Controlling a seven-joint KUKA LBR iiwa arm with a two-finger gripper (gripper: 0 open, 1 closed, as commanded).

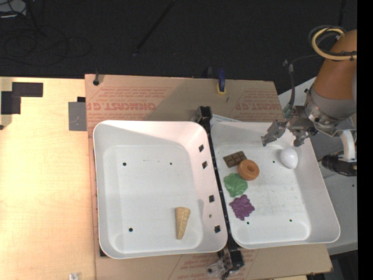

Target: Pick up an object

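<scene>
My gripper [285, 134] hangs over the back right part of the right bin [315, 226], its two fingers spread apart with nothing between them. A white egg-shaped object [288, 157] lies just below and in front of it. Further left in the same bin sit a brown chocolate bar [235, 158], an orange doughnut [249, 170], a green leafy piece [235, 184] and a purple grape bunch [241, 206]. A tan ice-cream cone [182, 221] lies in the left bin [116, 156] near its front.
A black divider with clips [211, 174] runs between the two bins. Cardboard [151, 101] lies under the bins, and a wooden bench top [41, 185] spreads to the left. The arm's orange band [338, 74] rises at the right edge.
</scene>
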